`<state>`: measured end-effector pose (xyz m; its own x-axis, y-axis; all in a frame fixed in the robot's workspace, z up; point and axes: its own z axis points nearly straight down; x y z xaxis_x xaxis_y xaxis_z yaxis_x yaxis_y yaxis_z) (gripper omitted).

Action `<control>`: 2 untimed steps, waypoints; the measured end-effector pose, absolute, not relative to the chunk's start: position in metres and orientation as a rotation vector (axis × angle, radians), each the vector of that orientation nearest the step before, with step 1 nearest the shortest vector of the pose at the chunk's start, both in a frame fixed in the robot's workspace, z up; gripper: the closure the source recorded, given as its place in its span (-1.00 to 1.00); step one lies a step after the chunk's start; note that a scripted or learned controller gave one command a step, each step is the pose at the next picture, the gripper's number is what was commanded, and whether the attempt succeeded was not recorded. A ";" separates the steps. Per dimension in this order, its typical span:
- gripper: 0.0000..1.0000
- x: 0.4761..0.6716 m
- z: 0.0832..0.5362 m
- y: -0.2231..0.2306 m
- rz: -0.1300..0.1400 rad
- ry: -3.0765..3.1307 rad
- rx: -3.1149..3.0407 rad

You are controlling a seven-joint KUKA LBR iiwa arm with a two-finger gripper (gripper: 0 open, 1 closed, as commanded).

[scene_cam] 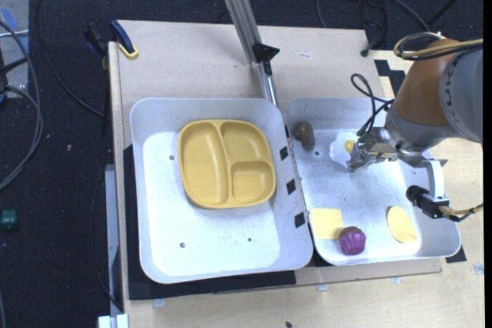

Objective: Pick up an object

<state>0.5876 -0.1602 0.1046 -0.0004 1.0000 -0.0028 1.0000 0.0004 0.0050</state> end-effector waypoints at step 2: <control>1.00 0.587 0.213 -0.150 0.005 2.221 2.214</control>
